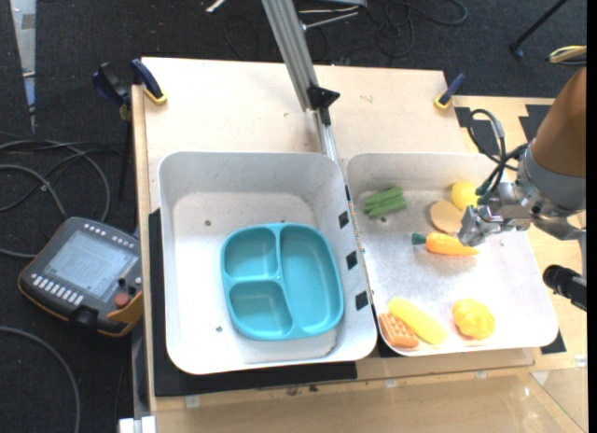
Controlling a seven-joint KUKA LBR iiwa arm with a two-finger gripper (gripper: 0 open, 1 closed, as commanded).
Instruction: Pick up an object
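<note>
Carrot (451, 245) lies in right bin (522, 282), mid-floor, green tip pointing left. Pincer (474, 227) sits just above its right end, touching or nearly so; finger opening cannot be told, nothing visibly held. Risk: off-centre grip on the rounded end, so carrot pivots or slips out. Beyond, tan disc (445, 215) and lemon (464, 194) crowd close; fingers may snag them.

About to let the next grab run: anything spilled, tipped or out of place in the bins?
Nothing spilled. The toy food lies inside the right bin; only the waffle sits tight in the near-left corner against the rim. The blue tray lies flat in the left bin.
</note>
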